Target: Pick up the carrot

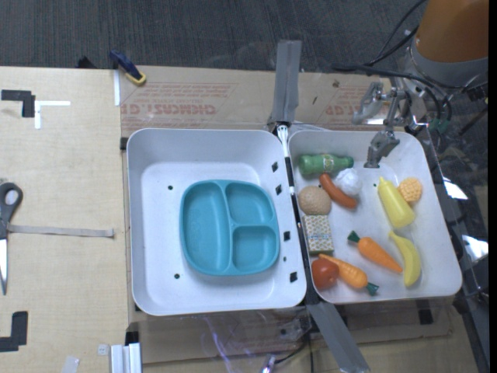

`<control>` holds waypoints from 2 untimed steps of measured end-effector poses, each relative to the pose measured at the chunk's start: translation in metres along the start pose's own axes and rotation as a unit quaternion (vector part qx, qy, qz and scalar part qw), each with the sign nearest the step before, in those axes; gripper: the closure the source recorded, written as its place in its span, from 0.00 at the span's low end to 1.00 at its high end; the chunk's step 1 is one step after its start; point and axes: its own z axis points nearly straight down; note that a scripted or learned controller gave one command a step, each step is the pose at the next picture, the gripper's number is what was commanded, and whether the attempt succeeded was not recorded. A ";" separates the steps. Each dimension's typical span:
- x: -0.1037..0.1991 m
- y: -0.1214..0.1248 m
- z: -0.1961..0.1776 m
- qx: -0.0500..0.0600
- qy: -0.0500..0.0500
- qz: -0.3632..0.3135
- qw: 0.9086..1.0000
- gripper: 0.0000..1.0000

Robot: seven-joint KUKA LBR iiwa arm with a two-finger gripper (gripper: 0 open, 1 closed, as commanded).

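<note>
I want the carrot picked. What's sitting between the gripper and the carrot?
In the camera view, the yellow bottle lies between the gripper and the carrot.

Two orange carrots, green tops: carrot [376,252] lying diagonal, right bin centre; second carrot [351,273] near front wall

Orange carrot [378,252], green stem; teal plate [230,227]; white bins [147,231]; yellow banana [409,256]; green bottle [326,163].

Pale wooden counter [62,200] under even light, dark carpeted floor [194,14] beyond its far edge. Brown cardboard sheet [194,99] along that far edge, grey tape strip [286,80] across it. Scissors [6,224] at the left edge.
</note>
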 end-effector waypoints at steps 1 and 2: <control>0.052 -0.019 0.143 0.000 0.000 -0.022 1.000 0.00; 0.114 -0.008 0.182 0.003 -0.006 -0.153 0.988 0.00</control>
